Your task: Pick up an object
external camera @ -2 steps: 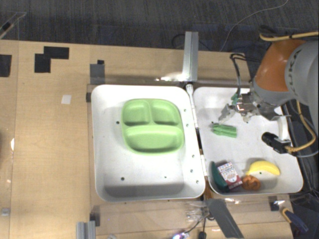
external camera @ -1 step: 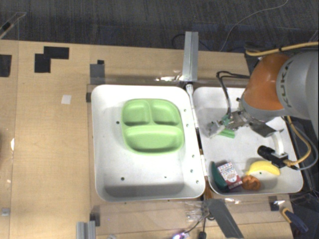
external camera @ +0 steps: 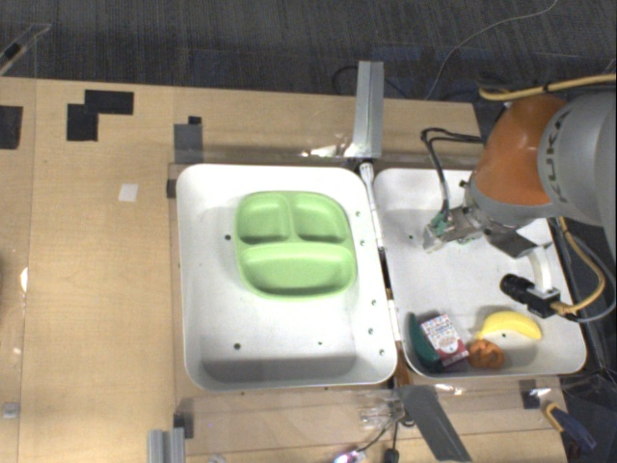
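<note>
On the left the wooden bench [external camera: 87,287] carries a white left bin [external camera: 207,355] with a green divided plate [external camera: 294,244] lying flat near its middle. Past the metal divider the right bin [external camera: 415,196] has the candidates bunched along its near edge: a small printed box [external camera: 443,334], an orange-brown lump [external camera: 487,353] touching it, and a yellow banana [external camera: 511,328] just beside. The tool [external camera: 451,228] hangs above bare bin floor, well apart from them; how far it is open I cannot tell, and nothing is seen in it. I'd judge the banana easiest, being least crowded: come down squarely across its narrow width. Behind the bench is dark carpet with loose cables
</note>
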Available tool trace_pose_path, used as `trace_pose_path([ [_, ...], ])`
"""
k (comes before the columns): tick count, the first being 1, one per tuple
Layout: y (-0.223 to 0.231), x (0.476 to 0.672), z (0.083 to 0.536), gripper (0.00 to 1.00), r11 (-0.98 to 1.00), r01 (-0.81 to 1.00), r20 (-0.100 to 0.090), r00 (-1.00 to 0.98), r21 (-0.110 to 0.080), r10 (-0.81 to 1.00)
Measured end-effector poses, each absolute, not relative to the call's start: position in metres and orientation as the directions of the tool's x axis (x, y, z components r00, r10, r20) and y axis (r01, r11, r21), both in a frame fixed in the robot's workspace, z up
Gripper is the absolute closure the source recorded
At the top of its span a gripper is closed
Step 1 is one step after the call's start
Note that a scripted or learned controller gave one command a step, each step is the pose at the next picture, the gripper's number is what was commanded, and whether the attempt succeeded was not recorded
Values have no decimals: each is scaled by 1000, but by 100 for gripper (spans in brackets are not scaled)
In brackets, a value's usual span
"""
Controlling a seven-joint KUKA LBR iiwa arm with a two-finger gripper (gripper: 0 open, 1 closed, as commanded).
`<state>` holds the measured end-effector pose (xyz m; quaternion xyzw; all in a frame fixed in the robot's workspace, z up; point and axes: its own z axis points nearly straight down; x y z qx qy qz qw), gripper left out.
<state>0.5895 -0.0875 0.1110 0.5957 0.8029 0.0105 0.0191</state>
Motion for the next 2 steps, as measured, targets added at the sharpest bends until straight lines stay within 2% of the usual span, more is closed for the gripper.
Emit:
trace_pose_path([
  [1, -157, 648, 218, 100, 374, 927, -5, -374, 8, 927],
  [2, -157, 648, 217, 0, 375, 927, -5, -375, 7, 927],
])
